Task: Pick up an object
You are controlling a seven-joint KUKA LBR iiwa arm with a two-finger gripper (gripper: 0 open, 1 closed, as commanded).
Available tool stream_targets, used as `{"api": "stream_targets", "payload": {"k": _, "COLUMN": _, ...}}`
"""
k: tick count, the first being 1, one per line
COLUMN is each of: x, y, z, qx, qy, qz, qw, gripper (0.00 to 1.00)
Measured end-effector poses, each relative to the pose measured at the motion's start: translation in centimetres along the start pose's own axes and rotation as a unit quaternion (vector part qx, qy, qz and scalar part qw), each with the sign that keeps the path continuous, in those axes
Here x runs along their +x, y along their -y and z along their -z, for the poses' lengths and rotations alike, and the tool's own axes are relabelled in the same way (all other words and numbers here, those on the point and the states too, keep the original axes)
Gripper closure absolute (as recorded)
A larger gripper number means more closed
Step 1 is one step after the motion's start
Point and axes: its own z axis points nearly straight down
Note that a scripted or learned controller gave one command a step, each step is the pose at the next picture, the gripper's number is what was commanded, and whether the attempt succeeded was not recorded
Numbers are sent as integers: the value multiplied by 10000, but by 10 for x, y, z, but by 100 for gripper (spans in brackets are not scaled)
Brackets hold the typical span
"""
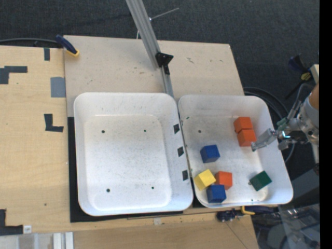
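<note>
The right white bin (pixel 223 98) holds several small blocks. Two orange blocks (pixel 244 130) sit side by side near its right wall. A blue cube (pixel 209 153) lies in the middle. A yellow cube (pixel 205 178), a red-orange cube (pixel 224 179) and a second blue cube (pixel 216 193) cluster at the front. A green cube (pixel 260 180) lies at the front right. My gripper (pixel 272 142) hangs over the bin's right rim, just right of the orange blocks, open with nothing between its fingers.
The left white bin (pixel 78 108) stands beside the right one on a wooden bench (pixel 114 61). A slanted metal bar (pixel 147 27) runs down to the seam between the bins. Cables lie off the bench at the right.
</note>
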Motion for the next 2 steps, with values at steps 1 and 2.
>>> {"api": "stream_targets", "payload": {"k": 1, "x": 0, "y": -1, "z": 2, "qx": -23, "qy": 7, "qz": 10, "qw": 10000, "gripper": 0}}
{"api": "stream_targets", "payload": {"k": 2, "x": 11, "y": -1, "z": -56, "qx": 7, "qy": -2, "qz": 7, "qw": 10000, "gripper": 0}}
